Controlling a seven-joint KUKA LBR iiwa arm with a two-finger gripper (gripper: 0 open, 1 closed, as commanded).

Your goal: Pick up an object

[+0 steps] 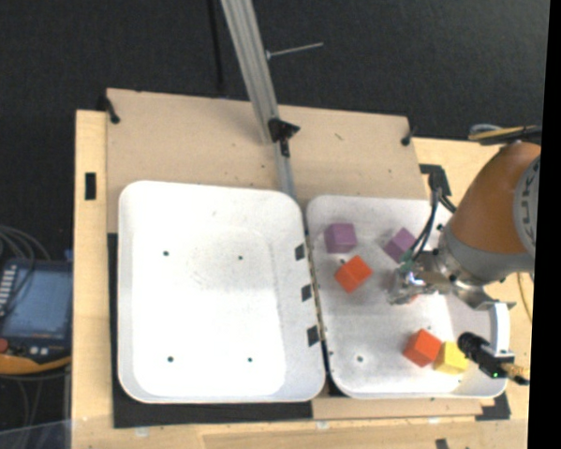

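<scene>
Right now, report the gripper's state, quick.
Gripper: over the right bin, between a purple block and an orange block; open or closed cannot be told, and no object shows in it.

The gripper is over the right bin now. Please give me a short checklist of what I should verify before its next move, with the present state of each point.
1. Gripper is above the right bin: ok.
2. Blocks to pick lie in that bin, namely two purple blocks, two orange blocks and a yellow block: ok.
3. Gripper is centred over one block: not ok; it sits between the right purple block and the upper orange one.
4. Fingers open for a grasp: cannot tell.
5. Nothing held already: cannot tell.
6. Target free of neighbours: not ok for the yellow block, which touches the lower orange block; ok for the upper orange block.
</scene>
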